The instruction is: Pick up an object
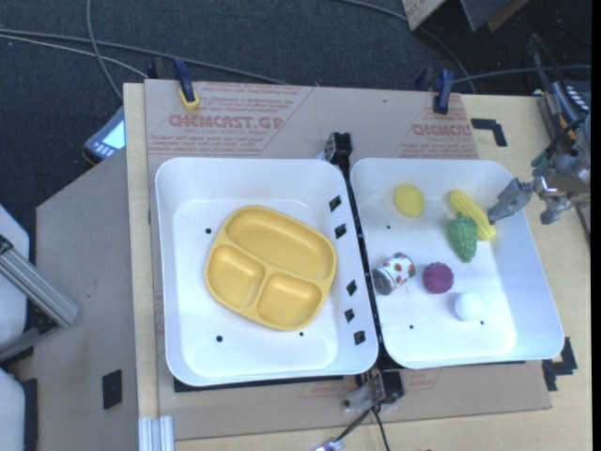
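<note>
1. Camera view: the pincer [507, 201] comes in over the right rim of the right shallow white bin [526, 332]; whether it is spread or pressed together, I cannot tell.
2. Just left of the pincer lies a long yellow corn-like toy [470, 213], touching a green knobbly toy [462, 237] below it.
3. Left of the corn sits a round yellow toy [408, 199].
4. Below the green toy: a purple bumpy ball [438, 277], a white ball [467, 305], and a small spotted cup [394, 272] on its side.
5. The left white bin [178, 252] holds a yellow divided plastic plate [270, 266] on the worktop [282, 101].
</note>
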Tool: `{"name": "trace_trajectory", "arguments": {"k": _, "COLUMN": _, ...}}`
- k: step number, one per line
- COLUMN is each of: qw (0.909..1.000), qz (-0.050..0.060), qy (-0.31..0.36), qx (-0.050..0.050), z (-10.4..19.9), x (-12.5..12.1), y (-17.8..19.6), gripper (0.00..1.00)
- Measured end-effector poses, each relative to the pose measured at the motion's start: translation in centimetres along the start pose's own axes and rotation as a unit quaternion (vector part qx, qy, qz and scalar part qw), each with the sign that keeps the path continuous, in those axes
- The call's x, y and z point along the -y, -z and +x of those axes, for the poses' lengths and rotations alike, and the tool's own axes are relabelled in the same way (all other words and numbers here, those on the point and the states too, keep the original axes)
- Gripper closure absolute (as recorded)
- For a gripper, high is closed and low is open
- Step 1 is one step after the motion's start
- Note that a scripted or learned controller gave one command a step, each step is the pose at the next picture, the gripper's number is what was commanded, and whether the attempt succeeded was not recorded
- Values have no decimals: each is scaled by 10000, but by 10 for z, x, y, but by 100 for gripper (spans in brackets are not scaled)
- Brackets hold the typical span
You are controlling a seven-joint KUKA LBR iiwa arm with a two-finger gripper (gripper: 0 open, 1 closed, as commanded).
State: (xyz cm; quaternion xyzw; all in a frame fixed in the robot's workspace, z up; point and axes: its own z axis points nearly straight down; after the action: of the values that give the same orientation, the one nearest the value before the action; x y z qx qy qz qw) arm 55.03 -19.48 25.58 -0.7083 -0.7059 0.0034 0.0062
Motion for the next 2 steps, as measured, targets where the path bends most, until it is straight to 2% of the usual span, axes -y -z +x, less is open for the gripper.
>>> {"name": "trace_trajectory", "arguments": {"k": 1, "qw": 10000, "qz": -64, "qy": 19, "qx": 16, "z": 1, "x": -2, "y": 7, "gripper": 0}}
{"name": "trace_trajectory", "arguments": {"k": 2, "qw": 10000, "qz": -46, "qy": 20, "qx": 11, "z": 1, "x": -12, "y": -40, "gripper": 0}}
